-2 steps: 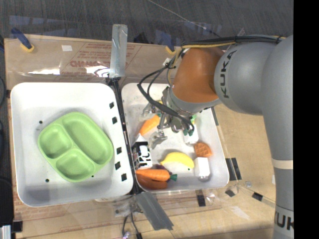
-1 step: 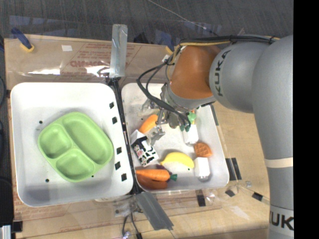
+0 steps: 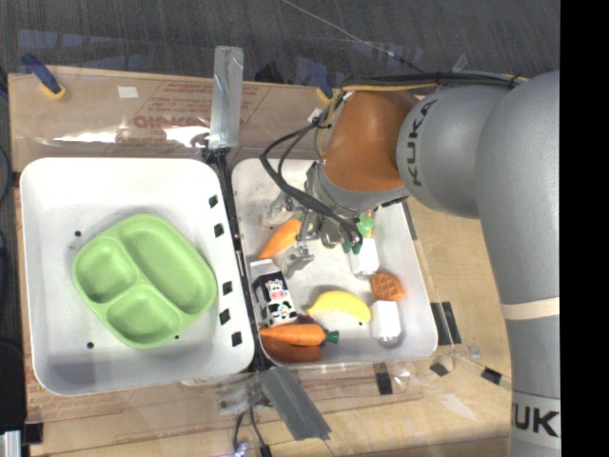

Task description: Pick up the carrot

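Observation:
The carrot (image 3: pixel 297 333), orange with a small green top pointing right, lies at the near edge of the right bin (image 3: pixel 249 184). It rests against a dark red-brown item (image 3: pixel 288 352). My gripper (image 3: pixel 309 241) hangs low over the middle of the right bin, below the orange wrist band. It is well behind the carrot, roughly a hand's width away. An orange wedge-shaped piece (image 3: pixel 279 239) lies right beside the gripper on its left. Nothing is seen held.
A small cow-print carton (image 3: pixel 276 299), a yellow fruit (image 3: pixel 341 307), a white bottle (image 3: pixel 385 321), a brown pastry (image 3: pixel 386 286) and a white-and-green item (image 3: pixel 364 251) crowd the right bin. The left bin (image 3: pixel 38 255) holds a green divided plate (image 3: pixel 143 279).

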Controlling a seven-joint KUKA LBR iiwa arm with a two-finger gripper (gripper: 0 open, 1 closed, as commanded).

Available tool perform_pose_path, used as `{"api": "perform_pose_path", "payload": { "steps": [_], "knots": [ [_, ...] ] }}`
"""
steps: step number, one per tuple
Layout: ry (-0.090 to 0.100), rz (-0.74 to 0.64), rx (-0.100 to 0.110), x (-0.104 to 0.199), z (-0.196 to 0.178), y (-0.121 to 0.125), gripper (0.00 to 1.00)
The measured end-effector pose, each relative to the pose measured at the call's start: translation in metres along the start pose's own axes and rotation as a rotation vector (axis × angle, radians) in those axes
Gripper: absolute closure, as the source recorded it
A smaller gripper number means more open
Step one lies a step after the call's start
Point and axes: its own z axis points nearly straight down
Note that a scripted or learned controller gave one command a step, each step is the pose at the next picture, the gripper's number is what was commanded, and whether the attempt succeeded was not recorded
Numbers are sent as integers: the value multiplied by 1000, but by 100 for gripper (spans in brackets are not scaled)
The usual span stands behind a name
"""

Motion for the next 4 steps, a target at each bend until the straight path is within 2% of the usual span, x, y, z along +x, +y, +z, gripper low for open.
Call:
{"api": "perform_pose_path", "payload": {
  "steps": [1,2,3,4],
  "knots": [
    [-1,-8,0,-1,-10,3,100],
    [-4,-57,-2,-59,-102,50,100],
    [5,-245,-2,3,-110,60,100],
    [3,-401,-3,-40,-106,69,100]
  ]
}}
